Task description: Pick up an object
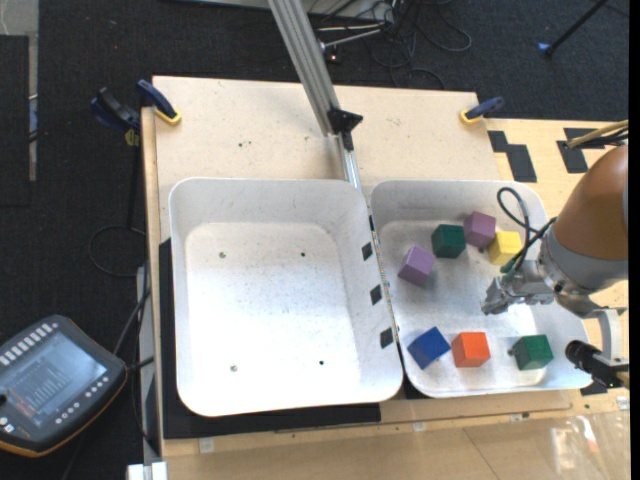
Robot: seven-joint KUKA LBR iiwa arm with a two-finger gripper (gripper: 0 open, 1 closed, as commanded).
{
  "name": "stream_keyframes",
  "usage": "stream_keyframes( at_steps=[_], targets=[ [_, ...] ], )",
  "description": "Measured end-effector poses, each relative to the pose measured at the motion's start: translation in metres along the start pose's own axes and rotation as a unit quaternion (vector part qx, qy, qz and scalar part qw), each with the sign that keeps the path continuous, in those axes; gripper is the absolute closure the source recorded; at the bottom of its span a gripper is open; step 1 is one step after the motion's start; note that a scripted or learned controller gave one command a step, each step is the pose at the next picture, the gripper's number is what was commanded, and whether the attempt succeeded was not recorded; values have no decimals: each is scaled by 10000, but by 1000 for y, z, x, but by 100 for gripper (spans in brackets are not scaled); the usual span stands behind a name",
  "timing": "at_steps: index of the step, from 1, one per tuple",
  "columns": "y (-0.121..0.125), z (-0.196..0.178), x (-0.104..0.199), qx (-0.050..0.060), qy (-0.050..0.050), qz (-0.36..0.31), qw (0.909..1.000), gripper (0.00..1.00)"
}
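Observation:
The right bin (pixel 450 200) holds several small blocks. A dark green one (pixel 448 240), a purple one (pixel 480 229) and a yellow one (pixel 505 245) cluster at the back. Another purple block (pixel 417 265) lies left of centre. Along the front sit a blue block (pixel 429 346), an orange block (pixel 471 349) and a green block (pixel 532 351). My gripper (pixel 499 301) hangs over the bin's right side, below the yellow block and above the green and orange ones. Nothing shows between its tips.
The left bin (pixel 190 208) lies beside the right one. A slanted metal pole (pixel 305 43) crosses the back of the bench. Clamps (pixel 160 103) sit at the bench's back corners. A teach pendant (pixel 50 378) rests on the floor at left.

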State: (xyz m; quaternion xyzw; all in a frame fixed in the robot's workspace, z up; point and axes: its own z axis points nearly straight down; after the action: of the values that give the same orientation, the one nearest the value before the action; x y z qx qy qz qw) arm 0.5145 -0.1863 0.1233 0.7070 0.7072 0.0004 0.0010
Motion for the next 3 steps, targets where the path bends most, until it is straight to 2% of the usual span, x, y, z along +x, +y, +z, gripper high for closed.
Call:
stream_keyframes(
  at_steps=[1, 2, 3],
  targets=[
    [3, -62, -6, -26, -12, -9, 10000, 100],
    [5, -103, -7, -23, -11, -14, 10000, 100],
    [10, -94, 46, 6, 11, -37, 10000, 100]
  ],
)
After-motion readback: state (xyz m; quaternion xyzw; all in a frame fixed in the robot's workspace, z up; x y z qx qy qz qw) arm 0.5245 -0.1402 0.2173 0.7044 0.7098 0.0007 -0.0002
